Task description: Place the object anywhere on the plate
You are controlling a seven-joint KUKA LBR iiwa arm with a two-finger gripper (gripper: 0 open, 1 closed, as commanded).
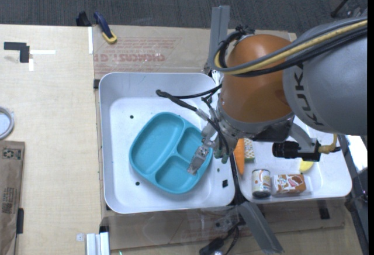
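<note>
At the pincer (pixel 200 160): apart or together, cannot tell from this slant. Hangs low over the right rim of the blue plate (pixel 163 151), beneath the arm's orange band (pixel 257 81). Nothing discernible in its grip.

Under and left of it, sits the blue plate, three compartments, tilted diagonally in the middle of the left white bin (pixel 108 131), nearer that bin's front-right corner. No telling which item counts as the object to be placed.

Just right of the pincer, across the wall between the bins, lies an orange carrot-shaped piece (pixel 239 157) against the left edge of the right white bin (pixel 339 189). Beside it, a small pale green item (pixel 249 150). Along that bin's front edge, stands a small can (pixel 261 182), then a printed box (pixel 290 185); near the right side, a yellow piece (pixel 307 165).

On the worktop (pixel 47 102), beyond the left bin's back-left corner, rests a blue-and-yellow clamp (pixel 105 28).
</note>
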